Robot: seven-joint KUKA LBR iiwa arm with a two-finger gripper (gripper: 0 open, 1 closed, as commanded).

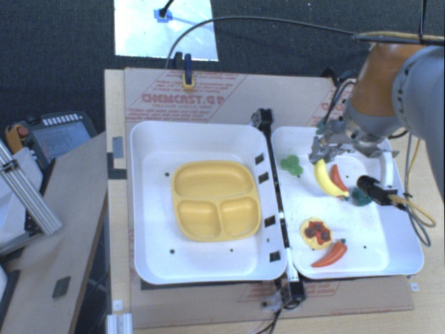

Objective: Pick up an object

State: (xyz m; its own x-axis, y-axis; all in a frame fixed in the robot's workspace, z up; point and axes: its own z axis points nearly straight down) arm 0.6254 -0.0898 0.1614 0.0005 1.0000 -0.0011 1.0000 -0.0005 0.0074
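Banana [324,178]: toy, light, rigid, slick plastic; grasp across mid-curve. Gripper [327,152] directly above; whether fingers are apart cannot be told.

Dark speckled carpet floor [55,40] all around, with a pale shiny sheet [165,19] lying at the top, blue tape and a black cable on it. Wooden bench [115,89] topped by printed cardboard [208,96]. At left, a second tan table [69,207] bearing an aluminium rail [28,193] and a grey teach pendant [55,139]
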